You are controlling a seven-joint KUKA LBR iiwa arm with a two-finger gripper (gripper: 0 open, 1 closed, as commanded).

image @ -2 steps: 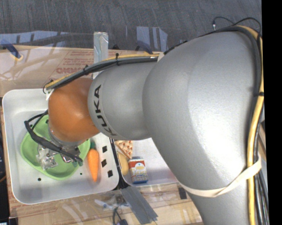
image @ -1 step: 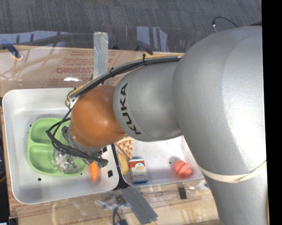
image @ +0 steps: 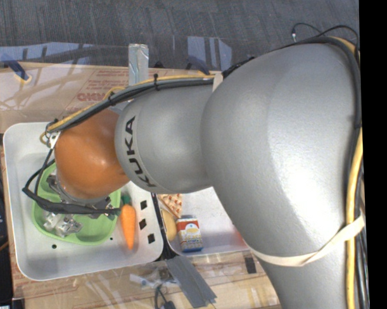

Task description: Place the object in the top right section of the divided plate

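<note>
Camera view: the grey arm reaches in from the right across both white bins, its orange band above the wrist hanging over the green divided plate in the left bin. The gripper sits low over the plate's left part; whether it holds anything cannot be told from here. A carrot, likely the object to be placed, lies just beside the plate's right rim, to the right of the gripper, its long axis running up and down the view. A small carton rests in the right bin.
</note>
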